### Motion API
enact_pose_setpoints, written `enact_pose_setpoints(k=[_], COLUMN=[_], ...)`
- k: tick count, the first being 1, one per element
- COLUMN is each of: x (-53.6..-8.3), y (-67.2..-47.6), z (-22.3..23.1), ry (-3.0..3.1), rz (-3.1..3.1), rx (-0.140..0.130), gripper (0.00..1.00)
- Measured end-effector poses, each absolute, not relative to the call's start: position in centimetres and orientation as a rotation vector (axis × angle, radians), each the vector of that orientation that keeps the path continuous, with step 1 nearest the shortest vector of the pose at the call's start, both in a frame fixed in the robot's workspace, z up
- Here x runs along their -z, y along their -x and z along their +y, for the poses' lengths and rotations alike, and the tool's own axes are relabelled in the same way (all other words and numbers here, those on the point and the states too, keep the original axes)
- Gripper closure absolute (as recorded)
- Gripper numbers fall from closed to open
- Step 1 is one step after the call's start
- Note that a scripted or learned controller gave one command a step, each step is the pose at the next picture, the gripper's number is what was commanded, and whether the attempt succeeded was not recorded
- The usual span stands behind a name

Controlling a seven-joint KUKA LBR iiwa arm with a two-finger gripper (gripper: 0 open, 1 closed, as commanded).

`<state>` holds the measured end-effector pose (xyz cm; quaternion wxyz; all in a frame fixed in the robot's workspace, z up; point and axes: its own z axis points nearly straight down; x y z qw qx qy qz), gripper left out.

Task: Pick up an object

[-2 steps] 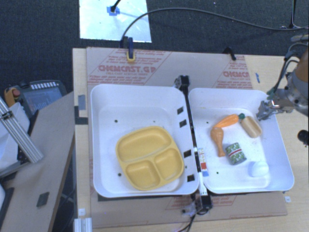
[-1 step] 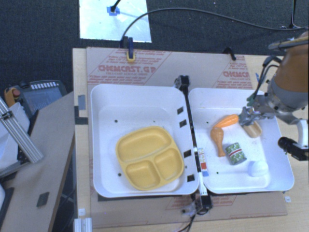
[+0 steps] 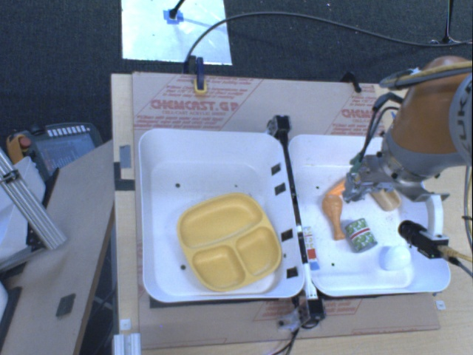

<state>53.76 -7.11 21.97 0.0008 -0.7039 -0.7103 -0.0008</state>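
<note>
right bin (image 3: 325,161): gripper (image 3: 358,187) low over the orange drumstick-looking toy (image 3: 334,211), prob lining up a grab | fingers: can't tell open or closed, too blurry | can (image 3: 361,235) and white egg (image 3: 394,257) nearer | yellow tray (image 3: 228,241) alone in left bin (image 3: 159,198)

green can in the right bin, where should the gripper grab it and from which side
Grip the green can across its round body, coming straight down from above. It lies tipped on its side on the bin floor, with the orange drumstick-shaped toy close on its left and the white egg on its right, so a side approach looks crowded.
</note>
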Motion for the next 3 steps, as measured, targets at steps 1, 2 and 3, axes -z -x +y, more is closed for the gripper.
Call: enact_pose_setpoints(k=[1, 2, 3], x=[-23.1, -23.5, -22.6], y=[-53.5, -53.4, -51.7], z=[-2.1, 2.8, 7.3], ry=[2.210, 2.210, 2.209], rz=[-2.233, -2.232, -2.231], rx=[0.005, 0.004, 0.002], gripper=[1.00, 1.00, 1.00])
